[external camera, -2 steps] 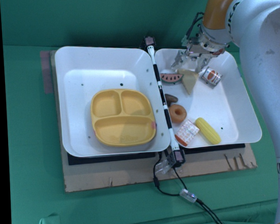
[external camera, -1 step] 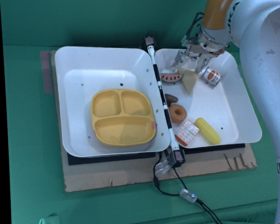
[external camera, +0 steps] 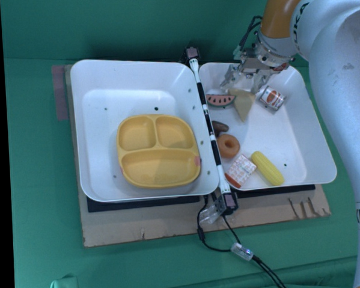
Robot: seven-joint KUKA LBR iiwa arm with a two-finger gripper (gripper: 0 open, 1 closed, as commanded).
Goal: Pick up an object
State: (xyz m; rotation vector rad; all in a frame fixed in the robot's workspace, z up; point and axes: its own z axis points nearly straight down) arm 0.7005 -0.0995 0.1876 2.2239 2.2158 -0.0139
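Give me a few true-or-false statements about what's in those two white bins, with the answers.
1. The yellow divided plate lies in the left bin. True.
2. The doughnut sits on the plate. False: it lies in the right bin.
3. The corn cob is in the right bin's near part. True.
4. The gripper hangs over the left bin. False: it is at the right bin's far end, near the watermelon slice.

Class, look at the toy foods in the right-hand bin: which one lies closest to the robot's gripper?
The pale cheese wedge, directly below the gripper at the bin's far end. The watermelon slice and small can flank it; the doughnut and corn lie much farther away.
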